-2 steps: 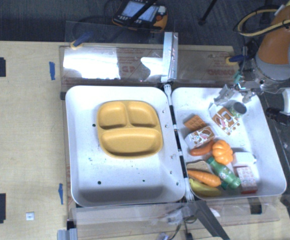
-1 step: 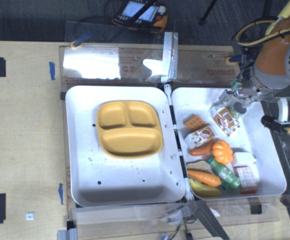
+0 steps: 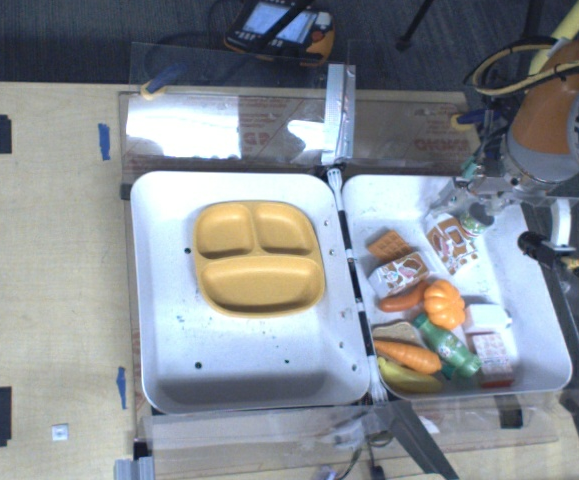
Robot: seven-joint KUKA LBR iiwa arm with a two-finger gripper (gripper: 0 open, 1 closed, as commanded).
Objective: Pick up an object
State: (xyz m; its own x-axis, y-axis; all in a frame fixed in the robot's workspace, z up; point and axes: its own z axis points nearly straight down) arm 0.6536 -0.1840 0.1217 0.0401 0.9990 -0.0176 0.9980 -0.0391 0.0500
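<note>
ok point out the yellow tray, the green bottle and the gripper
yellow tray (image 3: 259, 268), camera view, on its large front compartment
green bottle (image 3: 448, 347), camera view, on the middle of its body
gripper (image 3: 476, 200), camera view, at its tip over the right bin

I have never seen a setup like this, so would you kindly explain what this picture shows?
One camera looks down at a slant on a bench with two white bins. The left bin holds a yellow divided plate. The right bin holds toy food: a waffle, carrots, a small pumpkin, a green bottle, a banana and some packets. The grey and orange robot arm reaches in from the right; its gripper hangs over that bin's far corner, by a packet. Nothing visibly held.
</note>
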